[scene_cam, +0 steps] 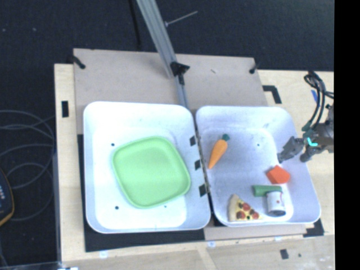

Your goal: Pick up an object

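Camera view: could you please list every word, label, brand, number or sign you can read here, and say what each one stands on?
None can be read.
The small can in the right bin has a white wrap; any print on it is too blurred to read.
The carrot, pizza slice, orange block and green plate show no lettering.

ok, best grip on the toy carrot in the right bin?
Take the carrot across its orange body near the middle, coming straight down. It lies flat and tilted, green top up-right, tip toward the divider, with bare bin floor on its right. Set the jaws across its long axis.
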Controlling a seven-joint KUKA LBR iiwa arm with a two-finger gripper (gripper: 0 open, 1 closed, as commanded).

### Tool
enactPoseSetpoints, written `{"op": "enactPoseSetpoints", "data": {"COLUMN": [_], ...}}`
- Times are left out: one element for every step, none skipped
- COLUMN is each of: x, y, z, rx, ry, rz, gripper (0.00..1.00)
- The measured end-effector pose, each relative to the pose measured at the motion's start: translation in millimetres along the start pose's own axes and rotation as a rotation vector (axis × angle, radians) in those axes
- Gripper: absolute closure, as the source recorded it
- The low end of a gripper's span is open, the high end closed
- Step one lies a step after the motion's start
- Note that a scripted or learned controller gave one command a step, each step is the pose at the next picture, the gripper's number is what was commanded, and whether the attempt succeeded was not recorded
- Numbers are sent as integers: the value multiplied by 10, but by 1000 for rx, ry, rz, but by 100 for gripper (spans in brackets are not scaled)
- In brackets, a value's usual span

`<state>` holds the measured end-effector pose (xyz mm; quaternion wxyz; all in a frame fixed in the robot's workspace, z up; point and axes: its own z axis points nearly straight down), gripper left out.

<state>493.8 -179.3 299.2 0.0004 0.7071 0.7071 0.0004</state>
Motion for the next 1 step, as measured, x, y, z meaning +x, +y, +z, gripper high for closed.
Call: {"op": "enactPoseSetpoints", "data": {"x": [0], "y": [0], "z": [0], "rx": [0], "ry": [0], "rz": [0], "gripper": [0]}}
